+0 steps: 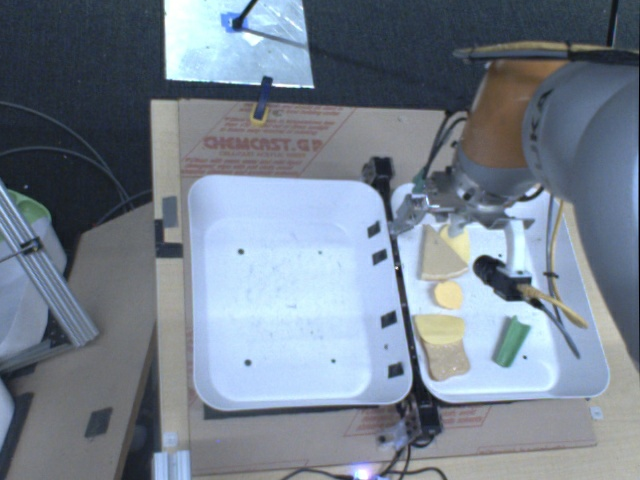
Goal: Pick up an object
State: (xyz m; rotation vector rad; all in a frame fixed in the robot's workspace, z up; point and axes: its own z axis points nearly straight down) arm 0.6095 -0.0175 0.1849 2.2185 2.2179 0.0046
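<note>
My gripper point(449, 224) hangs low over the back left part of the right bin point(585, 363), under the grey wrist with its orange band. Right below it lies a pale wedge-shaped piece point(438, 258), its top end at the gripper. A small yellow bit point(459, 244) shows beside the wedge. Toward the front come a round yellow disc point(449, 295), a yellow slab point(440, 327) and a tan toast slice point(447, 361). A green stick point(511, 341) lies to the right of these.
The left bin point(200, 298) stands beside the right one, with black clips point(390, 318) along the shared rim. Both rest on a cardboard sheet point(300, 138). A shiny foil square point(235, 28) lies behind the bench.
</note>
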